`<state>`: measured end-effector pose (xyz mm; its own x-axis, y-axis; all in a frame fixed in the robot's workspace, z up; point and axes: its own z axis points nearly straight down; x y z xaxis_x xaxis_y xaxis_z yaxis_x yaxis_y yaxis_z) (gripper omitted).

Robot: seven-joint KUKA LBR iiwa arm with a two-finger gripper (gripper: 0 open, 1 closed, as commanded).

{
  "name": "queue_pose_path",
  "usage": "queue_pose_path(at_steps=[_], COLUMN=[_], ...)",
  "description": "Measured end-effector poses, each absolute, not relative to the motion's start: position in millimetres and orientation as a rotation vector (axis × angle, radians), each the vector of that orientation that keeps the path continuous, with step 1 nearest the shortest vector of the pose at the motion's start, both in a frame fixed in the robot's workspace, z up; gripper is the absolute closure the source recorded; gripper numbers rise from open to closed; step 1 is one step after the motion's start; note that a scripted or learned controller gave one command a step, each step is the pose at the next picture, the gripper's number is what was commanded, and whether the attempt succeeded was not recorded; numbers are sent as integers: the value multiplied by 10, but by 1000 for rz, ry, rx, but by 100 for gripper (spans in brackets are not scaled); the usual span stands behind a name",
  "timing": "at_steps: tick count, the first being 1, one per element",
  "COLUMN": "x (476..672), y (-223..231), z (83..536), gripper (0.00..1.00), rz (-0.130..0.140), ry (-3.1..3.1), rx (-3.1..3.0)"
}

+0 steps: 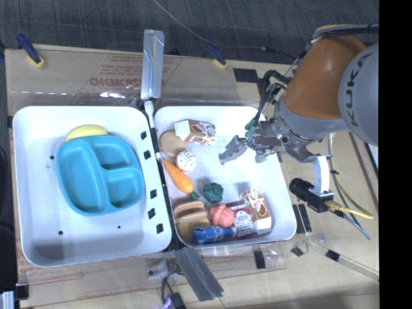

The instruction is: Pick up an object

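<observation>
The gripper [233,149] hangs over the right bin [277,201], fingers apart and holding nothing; the nearest object, a white dotted ball [186,161], lies just left beside the carrot [178,176]. A good pick centres above the ball, then drops straight

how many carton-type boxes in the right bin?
2. One small carton lies near the far edge of the right bin, by the beige round piece. The other carton is in the near right corner. More may be hidden in the pile.
</observation>
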<state>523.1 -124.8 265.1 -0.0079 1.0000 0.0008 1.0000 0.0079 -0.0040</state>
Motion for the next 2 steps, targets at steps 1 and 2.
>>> queue_pose_path(at_steps=[1, 2], x=[4767, 4777], y=[-1187, -1195], z=[1024, 1127], gripper=[0, 100], rz=[1, 1], ry=[-2412, -2418], rx=[-2008, -2004])
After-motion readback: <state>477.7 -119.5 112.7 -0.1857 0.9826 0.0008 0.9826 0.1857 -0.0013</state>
